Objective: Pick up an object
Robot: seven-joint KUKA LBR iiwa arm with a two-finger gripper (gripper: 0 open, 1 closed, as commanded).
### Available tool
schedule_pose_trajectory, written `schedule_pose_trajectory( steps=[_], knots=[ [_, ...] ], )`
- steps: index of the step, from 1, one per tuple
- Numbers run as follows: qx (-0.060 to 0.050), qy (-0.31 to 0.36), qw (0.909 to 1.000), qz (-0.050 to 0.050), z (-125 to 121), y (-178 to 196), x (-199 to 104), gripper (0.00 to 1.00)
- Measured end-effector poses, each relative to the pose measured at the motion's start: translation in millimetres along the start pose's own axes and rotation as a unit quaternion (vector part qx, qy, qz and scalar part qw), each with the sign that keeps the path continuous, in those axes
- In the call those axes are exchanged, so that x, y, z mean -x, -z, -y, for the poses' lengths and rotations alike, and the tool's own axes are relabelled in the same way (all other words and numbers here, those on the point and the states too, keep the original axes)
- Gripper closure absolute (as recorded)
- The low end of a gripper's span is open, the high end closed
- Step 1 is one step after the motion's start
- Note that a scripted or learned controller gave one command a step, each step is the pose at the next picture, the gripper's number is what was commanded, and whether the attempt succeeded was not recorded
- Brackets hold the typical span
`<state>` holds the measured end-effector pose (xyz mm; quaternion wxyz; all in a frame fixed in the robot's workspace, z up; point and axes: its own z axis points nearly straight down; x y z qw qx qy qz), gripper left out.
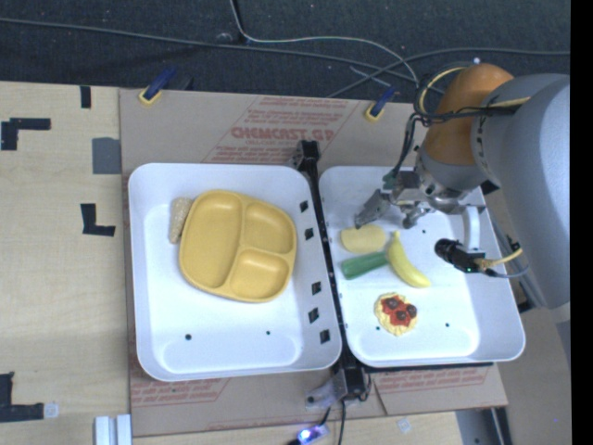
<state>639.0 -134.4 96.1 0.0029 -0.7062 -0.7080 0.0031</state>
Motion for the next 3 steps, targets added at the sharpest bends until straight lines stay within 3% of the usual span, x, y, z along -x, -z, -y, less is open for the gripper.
schedule_pose_trajectory(
  steps=[1,2,3],
  knots=[
    [0.004,0.000,1.0000,0.001,-0.3,-11.4,-0.4,0.00],
    [0.005,0.001,1.0000,0.001,-1.1,0.0,-0.7,1.00],
    [0.006,0.000,1.0000,0.000,-0.8,42.4,-2.4,1.00]
  ],
)
